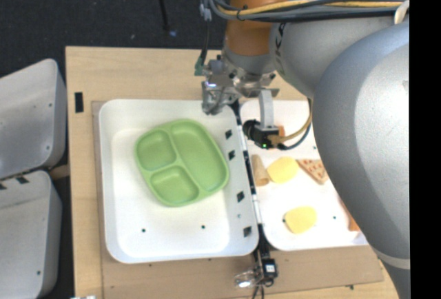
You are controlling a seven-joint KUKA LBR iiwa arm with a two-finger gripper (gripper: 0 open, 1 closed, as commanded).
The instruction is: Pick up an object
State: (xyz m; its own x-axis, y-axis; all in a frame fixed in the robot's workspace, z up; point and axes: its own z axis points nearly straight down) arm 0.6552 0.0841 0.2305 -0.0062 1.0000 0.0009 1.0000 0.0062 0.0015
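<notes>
From my seat, the pincer (219,99) hangs over the far end of the divider between the two white bins, low under the orange wrist. I cannot tell how its jaws stand; the wrist hardware hides them, and I see nothing held there.

What I could pick lies nearer the camera than the pincer. The green sectioned plate (182,162) sits in the left bin (124,235), just toward me and a little left of the pincer. In the right bin (303,239), a pale yellow piece (282,169) rests just beside a tan wedge (259,171) against the divider, an orange triangular slice (314,170) is next to it on the far side from the wedge, and a second yellow piece (300,219) sits nearer still, apart from the rest.

I judge the approach is still ahead. I would choose that lone yellow piece: it has free room around it, so the jaws can straddle it without nudging neighbours. I'd centre above it first, then descend straight, staying off the divider wall. The plate looks too broad and flat for a sure grip except at its rim.
</notes>
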